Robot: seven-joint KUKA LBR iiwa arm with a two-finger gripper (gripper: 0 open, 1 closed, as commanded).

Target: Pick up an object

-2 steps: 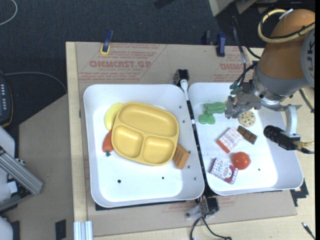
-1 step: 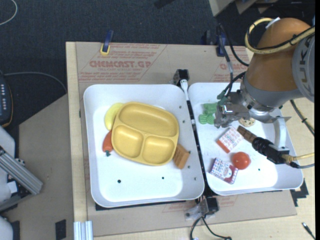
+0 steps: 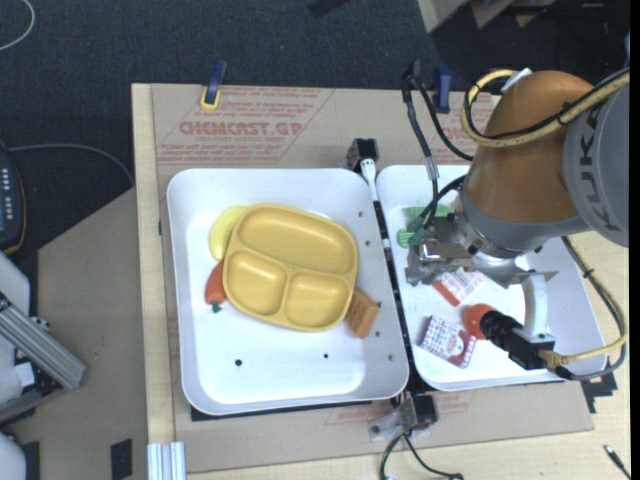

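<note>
Hovering over the right bin (image 3: 560,363), the gripper (image 3: 432,253) is seen; finger state cannot be told. Crowded red packet (image 3: 458,286) could be missed.

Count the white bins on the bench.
2: the left bin holds the yellow divided tray; the right bin lies under the arm.

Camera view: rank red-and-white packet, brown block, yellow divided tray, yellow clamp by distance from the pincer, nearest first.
From the pincer, in the right bin:
1. Red-and-white packet, right bin, just below it.
2. Brown block, left bin, right side.
3. Yellow divided tray, left bin centre.
4. Yellow clamp, bench's top-left edge.
</note>
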